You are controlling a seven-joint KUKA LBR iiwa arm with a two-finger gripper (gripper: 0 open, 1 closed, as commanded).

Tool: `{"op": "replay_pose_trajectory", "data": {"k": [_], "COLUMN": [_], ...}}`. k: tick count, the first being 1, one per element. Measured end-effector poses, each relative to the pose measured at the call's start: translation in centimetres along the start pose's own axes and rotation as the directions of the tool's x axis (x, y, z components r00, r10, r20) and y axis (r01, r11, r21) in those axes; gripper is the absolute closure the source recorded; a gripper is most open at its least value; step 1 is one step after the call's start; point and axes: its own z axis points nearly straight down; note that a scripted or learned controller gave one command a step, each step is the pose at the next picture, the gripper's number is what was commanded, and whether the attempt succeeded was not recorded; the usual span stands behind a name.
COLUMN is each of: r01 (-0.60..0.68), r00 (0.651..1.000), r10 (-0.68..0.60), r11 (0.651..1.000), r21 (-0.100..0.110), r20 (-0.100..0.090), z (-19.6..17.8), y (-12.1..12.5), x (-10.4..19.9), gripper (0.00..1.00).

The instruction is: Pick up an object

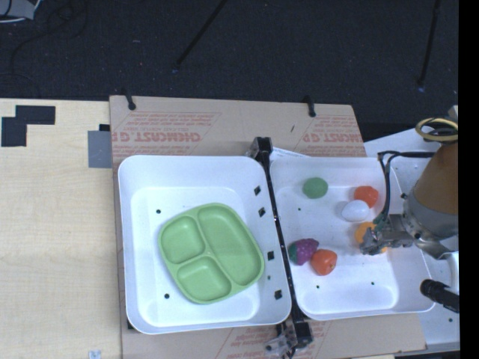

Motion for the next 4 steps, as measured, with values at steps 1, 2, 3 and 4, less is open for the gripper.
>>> {"op": "replay_pose_trajectory", "data": {"k": [1, 2, 3, 4], "r01": [-0.003, 0.0, 0.002, 0.003], "r00": [1.0, 1.0, 1.0, 1.0], "r10": [0.003, 0.0, -0.002, -0.003], "r11": [1.0, 1.0, 1.0, 1.0], "r21": [-0.001, -0.001, 0.003, 0.005], "r20": [0.001, 0.001, -0.001, -0.003], "z": [-4.9, -9.2, -8.9, -7.8], "y": [-0.3, -0.2, 1.2, 2.2], "x": [-1.0, -1.6, 2.5, 8.0], "gripper": [1.0, 1.0, 1.0, 1.0]}}
